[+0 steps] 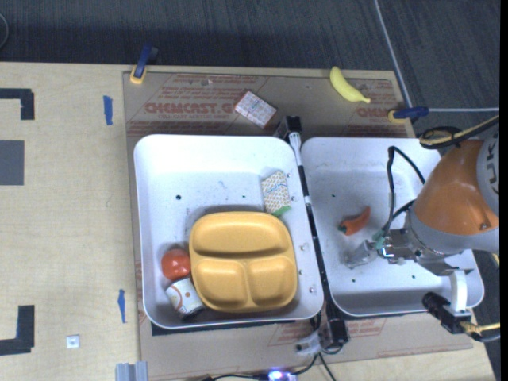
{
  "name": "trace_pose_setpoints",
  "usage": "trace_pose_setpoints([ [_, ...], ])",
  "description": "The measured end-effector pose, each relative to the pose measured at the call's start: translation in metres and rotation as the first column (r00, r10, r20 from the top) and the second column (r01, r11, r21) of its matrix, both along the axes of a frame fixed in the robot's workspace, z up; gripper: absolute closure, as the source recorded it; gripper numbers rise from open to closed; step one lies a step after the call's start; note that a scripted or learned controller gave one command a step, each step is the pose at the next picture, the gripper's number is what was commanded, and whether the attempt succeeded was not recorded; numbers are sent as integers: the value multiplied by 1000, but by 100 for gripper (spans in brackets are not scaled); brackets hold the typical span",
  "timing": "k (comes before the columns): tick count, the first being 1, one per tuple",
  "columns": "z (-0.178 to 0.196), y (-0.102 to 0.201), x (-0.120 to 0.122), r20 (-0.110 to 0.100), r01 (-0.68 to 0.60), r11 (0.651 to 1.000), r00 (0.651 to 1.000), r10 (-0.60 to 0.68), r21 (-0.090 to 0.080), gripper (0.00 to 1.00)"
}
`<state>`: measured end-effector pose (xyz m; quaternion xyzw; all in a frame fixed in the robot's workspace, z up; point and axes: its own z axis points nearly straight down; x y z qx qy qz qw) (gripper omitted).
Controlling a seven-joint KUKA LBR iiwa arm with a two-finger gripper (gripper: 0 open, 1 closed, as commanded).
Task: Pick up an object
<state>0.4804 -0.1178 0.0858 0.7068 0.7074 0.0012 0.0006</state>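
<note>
One small orange carrot toy (pixel 355 221) lay in the right bin (pixel 333 161), near the middle of its floor, tilted, with a dark end at its lower left. Nothing was touching it. Just below it and a bit to the right was the gripper (pixel 359 254), low over the floor of the same bin. It looked shiny and blurry, so I could not tell if its claw was apart or together, and nothing could be seen between its tips. The grey arm (pixel 460 205) with its orange band reached in from the right side, with black cables looping over it.

In the left bin (pixel 159 165), a big yellow tray (pixel 242 259) with three sections sat near the front right corner. A red ball (pixel 175 263) touched the tray's left edge, and a small white and orange can (pixel 184 296) lay just below the ball. A small patterned packet (pixel 275 191) leaned by the bin's right wall, just above the tray.

Behind the bins, on the brown board, lay a yellow banana (pixel 348 86) near the back right corner and a small speckled box (pixel 255 109) near the middle of the back edge.
</note>
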Motion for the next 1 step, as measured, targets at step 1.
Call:
trace_pose_setpoints([
  [1, 0, 21, 0, 0, 1, 1000, 1000, -1, 0, 0],
])
